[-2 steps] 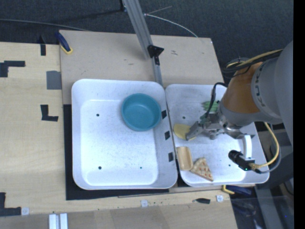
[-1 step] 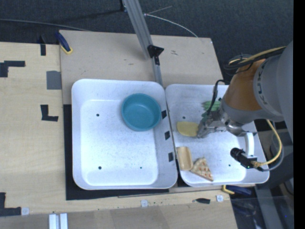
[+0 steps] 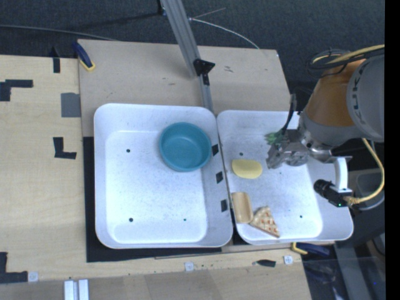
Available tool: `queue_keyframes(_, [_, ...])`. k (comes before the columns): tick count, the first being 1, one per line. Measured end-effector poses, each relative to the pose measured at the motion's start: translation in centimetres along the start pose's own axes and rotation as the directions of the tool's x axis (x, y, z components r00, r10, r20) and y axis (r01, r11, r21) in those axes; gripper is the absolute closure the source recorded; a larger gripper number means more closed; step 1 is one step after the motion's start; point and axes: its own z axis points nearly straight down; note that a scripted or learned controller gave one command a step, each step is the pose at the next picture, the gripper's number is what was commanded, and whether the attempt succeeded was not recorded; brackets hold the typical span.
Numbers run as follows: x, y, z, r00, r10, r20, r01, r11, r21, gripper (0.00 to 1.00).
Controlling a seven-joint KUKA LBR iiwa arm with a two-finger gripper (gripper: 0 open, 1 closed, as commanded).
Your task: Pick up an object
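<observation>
The right bin (image 3: 312, 211) holds a yellow oval object (image 3: 247, 168) near its left side, a tan bread-like roll (image 3: 241, 207) lower down, and a pizza-slice toy (image 3: 265, 221) beside the roll. A small green thing (image 3: 273, 137) peeks out just above the gripper. My gripper (image 3: 279, 159) hangs low over the right bin, a little to the right of the yellow oval and apart from it. A blue bowl (image 3: 185, 145) sits upright in the left bin (image 3: 125, 192), at its upper right.
A slanted metal pole (image 3: 185, 36) runs from the top of the view down to the seam between the bins. The arm's grey body with its orange band (image 3: 334, 102) covers the right bin's upper right corner. Cables (image 3: 369, 186) loop at the right.
</observation>
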Motion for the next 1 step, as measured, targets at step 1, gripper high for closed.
queue_keyframes(1, [0.02,0.1,-5.28,1.0,0.001,0.0,-0.001,1.0,0.001,1.0])
